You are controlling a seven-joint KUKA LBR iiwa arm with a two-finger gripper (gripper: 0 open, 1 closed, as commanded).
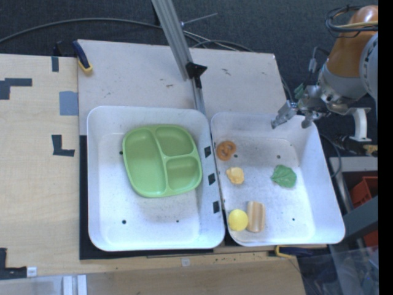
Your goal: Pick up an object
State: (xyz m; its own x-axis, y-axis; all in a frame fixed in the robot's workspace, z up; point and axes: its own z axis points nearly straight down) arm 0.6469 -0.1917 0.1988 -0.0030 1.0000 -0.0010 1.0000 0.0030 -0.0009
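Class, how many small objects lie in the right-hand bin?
5: brown round piece near the top left, orange piece below it, green piece right, yellow ball and tan block at the bottom.

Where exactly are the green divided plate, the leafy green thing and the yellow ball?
green divided plate (162, 160), camera view, on the ridge where its compartments meet, left bin.
leafy green thing (284, 176), camera view, on its middle, right bin.
yellow ball (237, 219), camera view, on its top, beside a tan block.

Two white bins (95, 183) side by side on a bench (135, 78), grey pole (175, 32) slanting over the bench, yellow-tipped clamp, possibly, (83, 57) at its far left corner, dark cables (73, 24) on the floor behind.
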